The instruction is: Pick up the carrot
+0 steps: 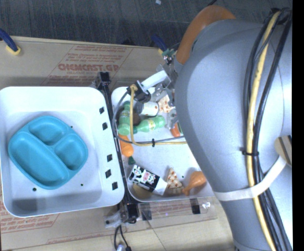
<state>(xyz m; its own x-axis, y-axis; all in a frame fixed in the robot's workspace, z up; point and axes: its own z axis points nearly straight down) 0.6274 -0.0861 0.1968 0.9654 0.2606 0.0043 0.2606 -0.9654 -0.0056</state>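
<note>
The carrot [126, 149], a small orange piece, lies against the left wall of the right bin [121, 95]. My gripper [152, 109] reaches down into the upper part of that bin, over a green bottle [127, 122] and up and to the right of the carrot. The grey arm [225, 119] hides most of the right bin and the gripper's lower end. Nothing can be seen held by the gripper.
A blue divided plate [47, 150] lies in the left bin [16, 101]. In the right bin's near end lie a black-and-white carton [144, 178], a pizza-slice toy [173, 180] and a brown-orange item [196, 181]. Another orange piece [175, 131] shows beside the arm.
</note>
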